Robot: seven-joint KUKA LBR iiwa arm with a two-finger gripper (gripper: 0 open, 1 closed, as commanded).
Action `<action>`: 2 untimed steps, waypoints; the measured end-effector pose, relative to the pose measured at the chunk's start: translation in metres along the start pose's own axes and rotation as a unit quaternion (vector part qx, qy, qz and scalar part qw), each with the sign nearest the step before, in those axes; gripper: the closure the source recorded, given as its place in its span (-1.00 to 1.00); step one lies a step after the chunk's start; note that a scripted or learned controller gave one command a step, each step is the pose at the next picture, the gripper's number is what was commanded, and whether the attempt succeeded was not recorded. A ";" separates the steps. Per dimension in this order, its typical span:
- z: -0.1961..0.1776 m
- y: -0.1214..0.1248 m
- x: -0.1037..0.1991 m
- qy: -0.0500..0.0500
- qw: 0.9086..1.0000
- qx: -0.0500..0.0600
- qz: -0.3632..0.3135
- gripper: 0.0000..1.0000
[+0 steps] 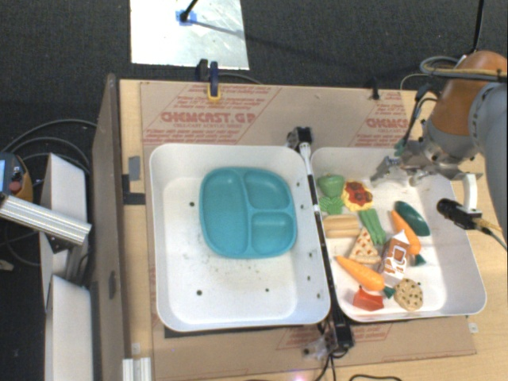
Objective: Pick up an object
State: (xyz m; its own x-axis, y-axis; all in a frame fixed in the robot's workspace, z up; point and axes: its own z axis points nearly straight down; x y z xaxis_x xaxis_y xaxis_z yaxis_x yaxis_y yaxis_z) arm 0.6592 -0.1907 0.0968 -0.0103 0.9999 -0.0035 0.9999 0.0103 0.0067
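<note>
The task names no particular object, so I treat the toy food pile in the right bin (468, 292) as the candidate set. The carrot (361, 272) lies near the bin's near-left corner, beside a pizza slice (365, 247) and a cookie (409, 294). Further back lie a green pepper (331, 186) and a dark green cucumber-like piece (412, 217).

Handling judgement: these look like light, rigid plastic toys with smooth, slippery skins. I would take the carrot across its thick middle, jaws perpendicular to its long axis; the tapered tip would likely squirt out.

The items crowd and touch one another, so a descent risks nudging neighbours.

The gripper (409, 167) hangs over the far edge of the right bin, above the pile and apart from it. I cannot tell how it is set; nothing shows in its grasp.

The left bin (178, 292) bears a teal divided plate (247, 213).
</note>
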 end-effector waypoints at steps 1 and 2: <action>-0.050 -0.065 -0.001 0.001 1.000 0.002 0.006 -1.00; 0.012 -0.119 0.004 0.001 1.000 0.002 0.006 -1.00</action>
State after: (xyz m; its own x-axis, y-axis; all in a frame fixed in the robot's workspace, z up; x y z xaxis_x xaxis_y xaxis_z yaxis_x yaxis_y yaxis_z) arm 0.5398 -0.1878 0.0842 0.0020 1.0000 -0.0015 1.0000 -0.0020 0.0021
